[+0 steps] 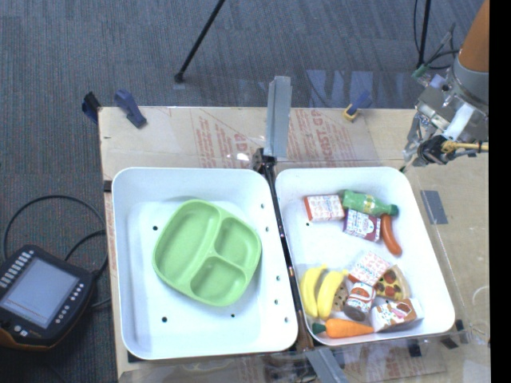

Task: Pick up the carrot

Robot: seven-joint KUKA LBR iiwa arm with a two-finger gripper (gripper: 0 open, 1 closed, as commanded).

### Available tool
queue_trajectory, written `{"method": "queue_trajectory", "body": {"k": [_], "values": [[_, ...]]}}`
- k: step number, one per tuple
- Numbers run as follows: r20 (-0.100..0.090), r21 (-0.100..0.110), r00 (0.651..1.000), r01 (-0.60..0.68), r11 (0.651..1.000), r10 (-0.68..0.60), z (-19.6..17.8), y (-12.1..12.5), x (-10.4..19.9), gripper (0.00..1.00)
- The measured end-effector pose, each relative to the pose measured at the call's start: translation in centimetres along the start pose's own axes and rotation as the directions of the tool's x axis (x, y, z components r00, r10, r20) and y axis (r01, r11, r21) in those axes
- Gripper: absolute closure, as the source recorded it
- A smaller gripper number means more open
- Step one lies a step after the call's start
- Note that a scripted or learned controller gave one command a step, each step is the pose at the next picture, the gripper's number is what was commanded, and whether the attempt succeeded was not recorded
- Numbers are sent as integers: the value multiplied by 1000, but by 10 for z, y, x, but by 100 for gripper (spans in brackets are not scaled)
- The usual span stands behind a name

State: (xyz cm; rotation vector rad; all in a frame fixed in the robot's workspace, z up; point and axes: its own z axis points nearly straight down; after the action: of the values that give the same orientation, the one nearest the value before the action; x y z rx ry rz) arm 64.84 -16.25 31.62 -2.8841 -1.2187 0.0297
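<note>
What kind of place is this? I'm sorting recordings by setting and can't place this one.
Probably a robotics lab or test cell: a bench bearing two white bins, a handheld control pendant on grey office carpet, and toy food such as a carrot and bananas in the right bin.

A: Any text you can read?
B: Faint red mirrored lettering on the surface [239,142] behind the bins, illegible. The small red-and-white packets [323,207] carry print too small to read.
</note>
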Motion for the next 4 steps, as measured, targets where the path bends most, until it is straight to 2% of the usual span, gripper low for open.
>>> {"method": "queue_trajectory", "body": {"k": [3,4], "values": [[15,17,999,31,999,-32,-17,-4,9,100],[-10,-9,994,-105,994,105,62,-28,-6,100]]}}
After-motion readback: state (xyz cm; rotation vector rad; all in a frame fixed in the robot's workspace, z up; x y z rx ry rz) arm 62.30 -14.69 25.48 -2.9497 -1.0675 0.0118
